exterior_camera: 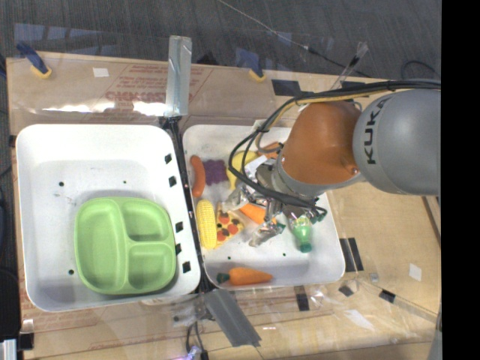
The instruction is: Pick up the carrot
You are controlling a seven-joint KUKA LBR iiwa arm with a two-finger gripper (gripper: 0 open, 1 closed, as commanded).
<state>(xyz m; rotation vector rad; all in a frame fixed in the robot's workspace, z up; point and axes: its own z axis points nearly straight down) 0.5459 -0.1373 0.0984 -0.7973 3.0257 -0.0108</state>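
The arm (375,145) reaches in from the right, its grey casing bulking over the right bin's (322,265) far corner, with the glossy orange band (322,145) directly above the wrist. It is bent steeply down, so the wrist points into the middle of that bin. The end effector (259,214) is a cluster of dull metal parts low among the toys; whether it is released or clenched on anything cannot be told from this angle.

The carrot (246,277) lies on its side near the front wall of the right bin — a smooth orange taper with a dark green stub at its left end, well apart from the end effector and touching nothing else.

Other plastic food sits further back: a bumpy yellow corn cob (205,224) along the left wall, a reddish sausage (198,175) beside a purple piece (216,172), a small orange piece (253,214) just beside the metal parts, and a green bottle-shaped item (302,235) to the right.

The left bin (45,156) holds a matte lime-green plate (125,244) — rounded corners, three compartments. Both bins are shallow white plastic on the table (390,291), which is brown board under clear, taped sheeting.
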